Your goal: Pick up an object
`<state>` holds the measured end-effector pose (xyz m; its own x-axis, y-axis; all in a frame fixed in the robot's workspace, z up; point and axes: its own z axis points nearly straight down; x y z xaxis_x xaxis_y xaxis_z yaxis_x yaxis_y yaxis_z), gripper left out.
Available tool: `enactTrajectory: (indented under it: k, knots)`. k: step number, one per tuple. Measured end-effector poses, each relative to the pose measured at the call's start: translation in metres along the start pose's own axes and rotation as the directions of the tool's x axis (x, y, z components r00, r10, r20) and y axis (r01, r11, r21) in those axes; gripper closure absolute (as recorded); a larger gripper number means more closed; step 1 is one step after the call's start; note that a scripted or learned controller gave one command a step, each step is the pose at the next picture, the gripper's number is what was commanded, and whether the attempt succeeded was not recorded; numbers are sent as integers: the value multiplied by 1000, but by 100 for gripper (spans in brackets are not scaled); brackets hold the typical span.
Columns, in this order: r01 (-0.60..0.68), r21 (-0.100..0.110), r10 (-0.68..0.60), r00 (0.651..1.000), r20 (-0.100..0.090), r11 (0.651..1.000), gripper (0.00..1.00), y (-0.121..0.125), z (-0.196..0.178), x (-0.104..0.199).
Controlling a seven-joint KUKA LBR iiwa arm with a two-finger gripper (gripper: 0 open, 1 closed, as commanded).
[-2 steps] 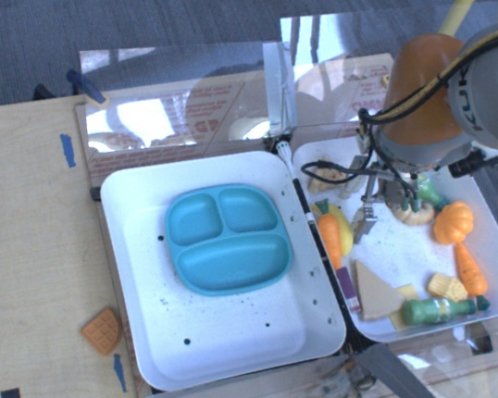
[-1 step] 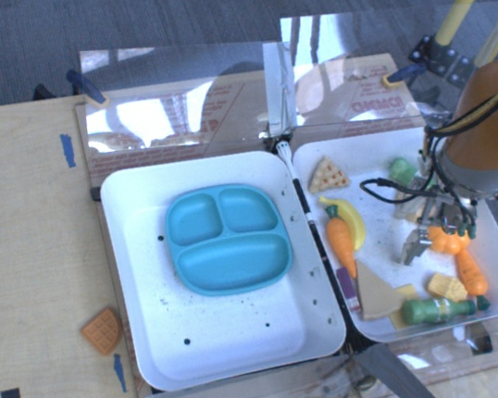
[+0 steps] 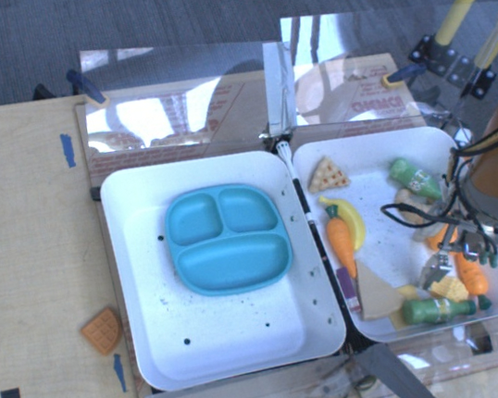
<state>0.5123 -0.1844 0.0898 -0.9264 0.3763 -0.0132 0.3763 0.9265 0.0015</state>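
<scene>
Camera view puts my end effector (image 3: pixel 444 264) low in the right bin (image 3: pixel 376 220), over clutter beside an orange carrot (image 3: pixel 473 277) and green bottle (image 3: pixel 438 310); its opening I cannot tell. I'd centre on one piece before closing.

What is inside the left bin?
The left bin holds a blue divided plate with nothing in its three compartments; dark specks dot the floor. Whatever lies under the plate is covered.
</scene>
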Motion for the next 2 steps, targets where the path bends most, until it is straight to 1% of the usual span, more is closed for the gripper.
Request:
enactTrajectory:
  k: [1, 2]
  knots:
    - [2, 0, -2, 1000, 17, 1000, 100, 1, -13, -5]
    - [-63, -1, 63, 998, -3, 998, 100, 49, -76, -21]
